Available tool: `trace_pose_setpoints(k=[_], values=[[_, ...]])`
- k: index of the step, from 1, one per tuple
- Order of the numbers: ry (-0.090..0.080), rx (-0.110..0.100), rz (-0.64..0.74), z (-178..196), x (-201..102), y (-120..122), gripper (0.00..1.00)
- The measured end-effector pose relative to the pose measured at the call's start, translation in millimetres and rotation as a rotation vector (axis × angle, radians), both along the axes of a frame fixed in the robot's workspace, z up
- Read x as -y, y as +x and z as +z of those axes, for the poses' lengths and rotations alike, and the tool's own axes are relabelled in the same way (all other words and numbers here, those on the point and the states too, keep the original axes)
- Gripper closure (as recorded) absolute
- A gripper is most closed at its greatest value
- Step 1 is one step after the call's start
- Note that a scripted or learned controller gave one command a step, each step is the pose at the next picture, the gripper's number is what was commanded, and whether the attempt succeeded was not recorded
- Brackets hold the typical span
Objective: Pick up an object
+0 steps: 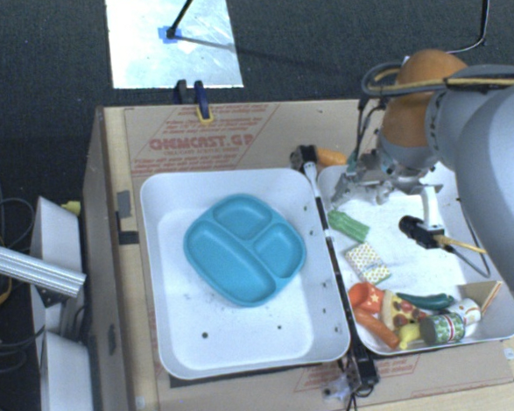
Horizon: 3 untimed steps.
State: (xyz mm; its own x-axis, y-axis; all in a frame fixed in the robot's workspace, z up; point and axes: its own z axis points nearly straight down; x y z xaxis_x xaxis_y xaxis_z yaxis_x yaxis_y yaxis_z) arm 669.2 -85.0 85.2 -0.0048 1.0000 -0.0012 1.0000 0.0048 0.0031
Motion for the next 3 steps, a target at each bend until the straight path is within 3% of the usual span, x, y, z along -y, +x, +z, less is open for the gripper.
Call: trace_pose_setpoints(k=[3], values=[[0.000,0.000,0.000,0.0,-0.5,-0.1,0.00]])
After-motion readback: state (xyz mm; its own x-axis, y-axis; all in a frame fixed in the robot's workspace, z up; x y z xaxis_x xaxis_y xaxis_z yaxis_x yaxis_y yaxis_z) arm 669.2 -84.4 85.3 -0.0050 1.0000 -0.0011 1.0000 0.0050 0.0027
